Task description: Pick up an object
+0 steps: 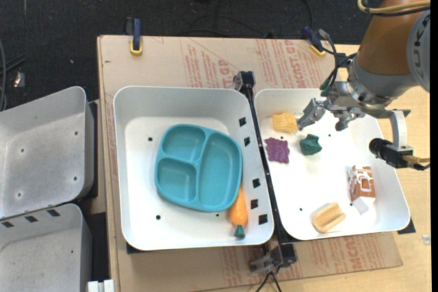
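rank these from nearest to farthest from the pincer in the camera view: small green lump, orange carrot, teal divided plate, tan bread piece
From the pincer:
1. Small green lump, just below it in the right bin.
2. Tan bread piece, at that bin's front.
3. Teal divided plate, in the left bin.
4. Orange carrot, at the plate's front edge.

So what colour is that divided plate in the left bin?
The divided plate is turquoise blue, seen plainly in the camera view.
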